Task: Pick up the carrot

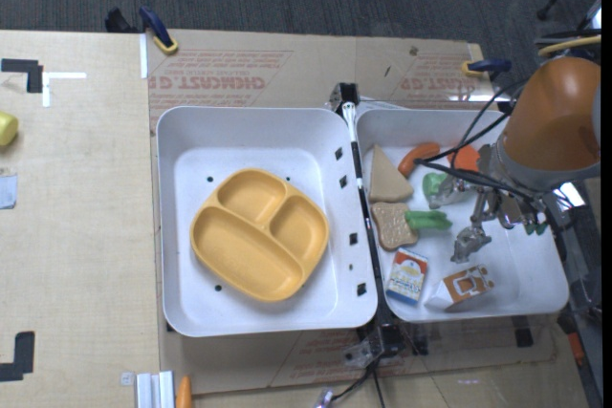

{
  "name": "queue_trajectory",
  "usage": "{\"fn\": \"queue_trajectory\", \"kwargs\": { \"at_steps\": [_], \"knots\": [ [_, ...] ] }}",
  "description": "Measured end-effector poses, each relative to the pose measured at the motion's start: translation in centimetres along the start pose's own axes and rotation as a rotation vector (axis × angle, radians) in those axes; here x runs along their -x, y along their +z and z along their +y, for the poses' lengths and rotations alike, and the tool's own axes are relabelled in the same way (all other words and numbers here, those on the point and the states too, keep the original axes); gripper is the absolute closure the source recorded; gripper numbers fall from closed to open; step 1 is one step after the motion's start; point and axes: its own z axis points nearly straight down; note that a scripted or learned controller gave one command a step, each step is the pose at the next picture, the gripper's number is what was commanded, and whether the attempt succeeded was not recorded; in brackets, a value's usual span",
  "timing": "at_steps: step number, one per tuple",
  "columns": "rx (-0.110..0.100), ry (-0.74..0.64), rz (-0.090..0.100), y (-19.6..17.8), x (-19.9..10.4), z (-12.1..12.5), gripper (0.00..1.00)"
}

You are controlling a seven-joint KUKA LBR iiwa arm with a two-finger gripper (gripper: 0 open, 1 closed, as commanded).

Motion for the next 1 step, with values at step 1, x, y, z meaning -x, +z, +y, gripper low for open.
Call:
{"fn": "queue_trajectory", "kwargs": {
  "at_steps": [1],
  "knots": [
    [-0.001,0.025,-0.002,-4.89,0.63,-8.29,0.0]
  ]
}}
